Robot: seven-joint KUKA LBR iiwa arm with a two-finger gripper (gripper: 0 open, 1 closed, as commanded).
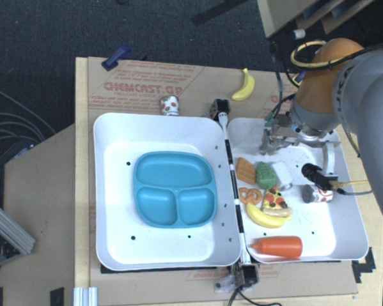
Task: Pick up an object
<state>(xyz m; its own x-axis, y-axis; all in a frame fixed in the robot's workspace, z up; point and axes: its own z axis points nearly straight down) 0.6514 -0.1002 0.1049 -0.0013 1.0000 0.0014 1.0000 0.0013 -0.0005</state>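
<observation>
My gripper (268, 144) hangs over the far left part of the right bin (347, 234), just above the bin floor. Close in front of it lie a green lumpy toy (266, 175) and an orange cracker-like piece (245, 170). Nearer the front are a pretzel (248, 195), a pizza slice (278, 200), a yellow banana (267, 216) and a red-orange sausage-shaped toy (277, 246). Nothing shows under the gripper.
The left bin (110, 177) holds a blue divided plate (174, 188). A small grey and red object (313, 195) lies right of the pizza slice. Behind the bins on the board lie a second banana (243, 86), a small mug (170, 104) and a blue piece (116, 57).
</observation>
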